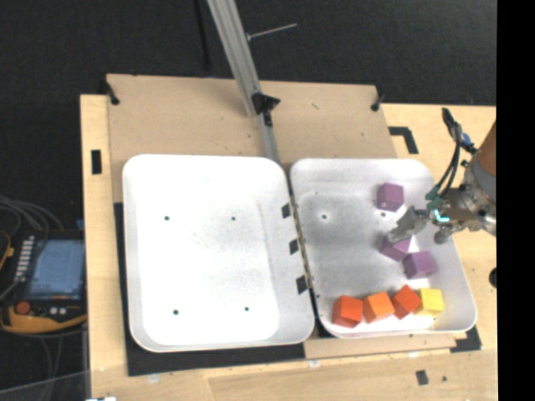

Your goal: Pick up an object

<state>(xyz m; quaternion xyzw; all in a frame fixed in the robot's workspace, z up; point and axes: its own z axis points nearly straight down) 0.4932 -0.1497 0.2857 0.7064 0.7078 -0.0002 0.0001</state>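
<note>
Tool [415,226] over right bin [351,182], finger state unclear; purple block [396,248] just below its tip.

Glossy white bins [209,170], matt wooden bench [242,107]

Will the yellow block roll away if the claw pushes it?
Probably not. The yellow block looks like a cube with flat faces, so it should slide, not roll. It sits against an orange block by the right bin's front rim, so a push may move both. It looks small and stiff, likely light.
</note>
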